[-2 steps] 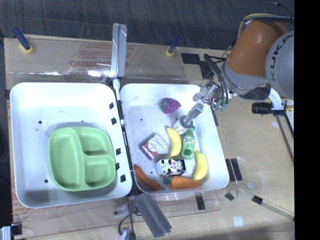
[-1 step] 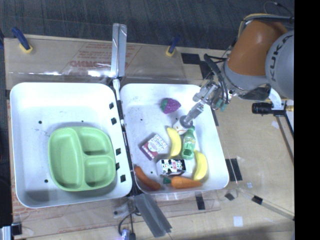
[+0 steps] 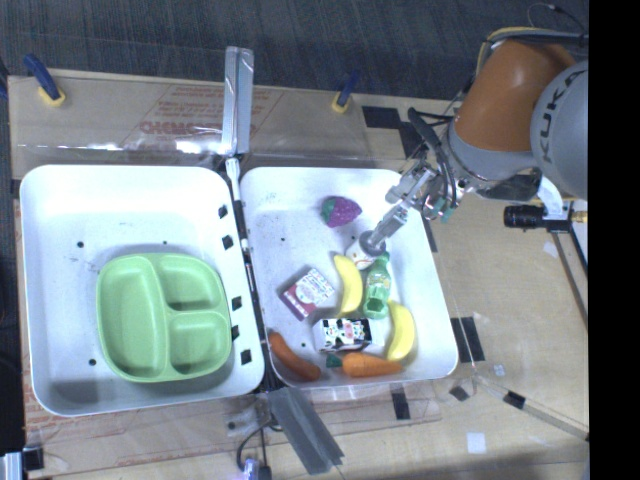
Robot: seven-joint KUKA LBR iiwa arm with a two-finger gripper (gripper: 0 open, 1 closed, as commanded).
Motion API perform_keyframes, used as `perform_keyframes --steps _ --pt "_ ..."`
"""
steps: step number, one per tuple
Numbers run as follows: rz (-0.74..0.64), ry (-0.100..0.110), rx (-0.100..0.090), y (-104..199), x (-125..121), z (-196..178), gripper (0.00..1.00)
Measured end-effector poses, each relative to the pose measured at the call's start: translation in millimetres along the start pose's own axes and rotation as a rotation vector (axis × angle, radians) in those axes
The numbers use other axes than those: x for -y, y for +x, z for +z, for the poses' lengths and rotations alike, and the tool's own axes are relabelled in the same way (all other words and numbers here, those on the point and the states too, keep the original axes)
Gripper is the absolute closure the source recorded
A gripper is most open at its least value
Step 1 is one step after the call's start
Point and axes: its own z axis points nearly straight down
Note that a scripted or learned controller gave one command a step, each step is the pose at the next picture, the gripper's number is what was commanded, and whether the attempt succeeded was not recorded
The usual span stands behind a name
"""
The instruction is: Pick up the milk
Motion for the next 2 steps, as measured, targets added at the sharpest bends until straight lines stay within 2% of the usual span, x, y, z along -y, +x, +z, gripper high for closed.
perform_keyframes --steps 2 --pt "0.000 0.000 0.000 0.0 0.0 0.0 0.00"
